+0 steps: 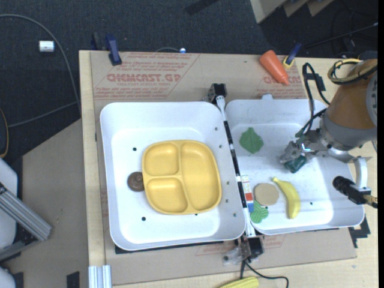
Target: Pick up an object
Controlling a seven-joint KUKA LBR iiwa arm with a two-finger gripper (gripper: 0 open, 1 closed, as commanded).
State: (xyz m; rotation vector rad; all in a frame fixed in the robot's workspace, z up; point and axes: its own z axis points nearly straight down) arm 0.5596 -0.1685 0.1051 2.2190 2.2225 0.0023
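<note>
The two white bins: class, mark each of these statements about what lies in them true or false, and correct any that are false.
1. The yellow divided plate lies in the left bin. True.
2. The banana lies in the left bin. False: it lies in the right bin, near its front edge.
3. A brown round object sits at the plate's left edge. True.
4. The green leaf-shaped piece lies on the yellow plate. False: it lies on the right bin's floor, near the divider.
5. The gripper is over the right bin. True.
6. The tan disc lies beside the banana. True.
</note>
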